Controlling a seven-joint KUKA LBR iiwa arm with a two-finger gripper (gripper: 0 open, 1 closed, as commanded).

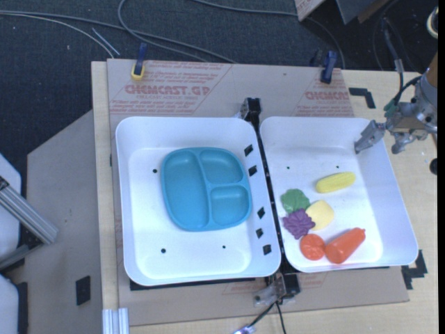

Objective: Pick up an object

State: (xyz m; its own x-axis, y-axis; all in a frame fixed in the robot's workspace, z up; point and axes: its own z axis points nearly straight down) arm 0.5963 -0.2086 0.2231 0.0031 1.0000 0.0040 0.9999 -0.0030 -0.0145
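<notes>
You see little of the arm (434, 82): a pale grey, rounded casing at the frame's right edge, smooth and unmarked as far as the view resolves. Below it the wrist narrows into a block of darker grey metal parts with bright silvery edges, too small for you to pick out screws. A thin dark cable runs down toward this block, and you can spot a small green piece on its left side. From the block one grey metal finger (367, 138) juts out, flat and angular, ending in a blunt tip.

Arm (432, 82) cut off at right edge; jaws' gap unclear.
</notes>
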